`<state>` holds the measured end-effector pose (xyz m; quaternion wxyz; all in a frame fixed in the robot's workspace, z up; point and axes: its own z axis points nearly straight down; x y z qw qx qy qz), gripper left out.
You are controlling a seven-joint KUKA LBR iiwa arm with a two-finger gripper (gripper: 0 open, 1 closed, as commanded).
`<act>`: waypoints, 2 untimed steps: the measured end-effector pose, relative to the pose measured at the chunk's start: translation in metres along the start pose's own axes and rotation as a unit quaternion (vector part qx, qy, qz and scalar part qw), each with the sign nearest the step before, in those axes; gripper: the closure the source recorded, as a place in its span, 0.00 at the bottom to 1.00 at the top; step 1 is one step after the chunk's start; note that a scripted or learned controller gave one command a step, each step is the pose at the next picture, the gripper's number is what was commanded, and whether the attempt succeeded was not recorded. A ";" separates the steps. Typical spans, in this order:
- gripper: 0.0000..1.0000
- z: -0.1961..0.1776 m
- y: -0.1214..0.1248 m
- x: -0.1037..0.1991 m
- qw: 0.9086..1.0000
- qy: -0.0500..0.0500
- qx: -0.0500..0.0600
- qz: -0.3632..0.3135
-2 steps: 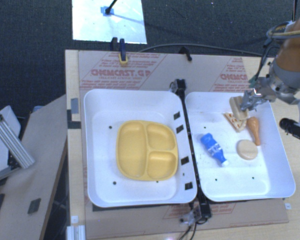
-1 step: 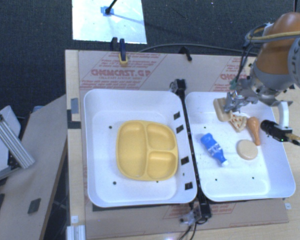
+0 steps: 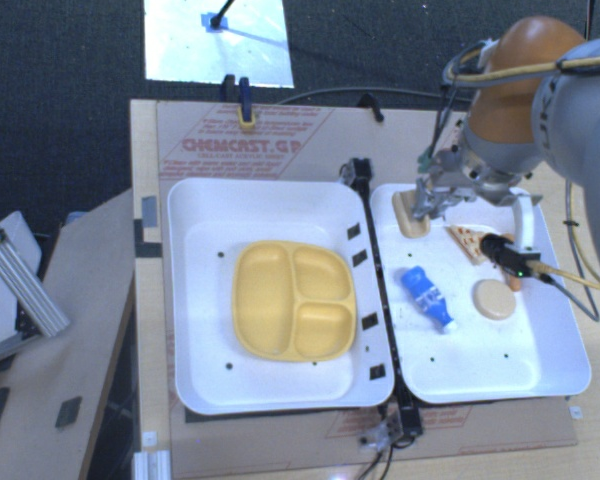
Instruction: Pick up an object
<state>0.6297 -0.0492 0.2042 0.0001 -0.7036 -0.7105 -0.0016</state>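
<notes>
Taking the blue bottle (image 3: 427, 297) as the landmark, it lay near the middle of the right bin (image 3: 540, 376), its long axis running diagonally from upper left to lower right. Just to its right sat a round tan disc (image 3: 496, 299). Left of the bottle, across the divider, the left bin (image 3: 195, 298) held a yellow divided plate (image 3: 293, 299). Beyond the bottle and slightly right lay a pizza-slice toy (image 3: 470, 240), and farther back, almost straight behind it, a tan bread-like piece (image 3: 410, 215) rested by the bin's far wall. The gripper (image 3: 432, 201) hung right at that piece, so it looked the likeliest target; whether the gripper stood wide or narrow I could not tell. The bottle lay well clear of that approach.
</notes>
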 end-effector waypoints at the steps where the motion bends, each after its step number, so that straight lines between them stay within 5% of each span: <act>1: 1.00 0.005 -0.007 0.053 1.000 0.000 0.001 0.000; 2: 1.00 -0.003 -0.010 0.118 1.000 0.001 0.000 -0.001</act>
